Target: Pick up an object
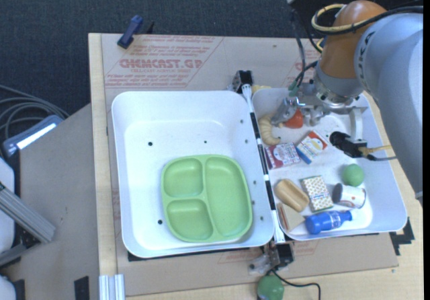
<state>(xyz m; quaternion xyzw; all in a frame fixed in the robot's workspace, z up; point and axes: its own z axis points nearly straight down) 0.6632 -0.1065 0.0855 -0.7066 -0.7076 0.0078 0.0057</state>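
Camera view has the gripper (295,105) low in the right bin (390,198), at its far end, right over a red-orange object (293,118); whether anything is clamped, I cannot tell. Nearby lie a blue bottle (327,220), a green ball (353,174). Left bin (134,117) holds a green tray (206,197).

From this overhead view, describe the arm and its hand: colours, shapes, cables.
The arm is a thick, rounded grey casing with an orange band above the wrist. Below the band sits a grey metal collar, then a small metallic hand of bare silver parts. A yellowish cable loops beside the orange band, and thin dark wires run down alongside the wrist.
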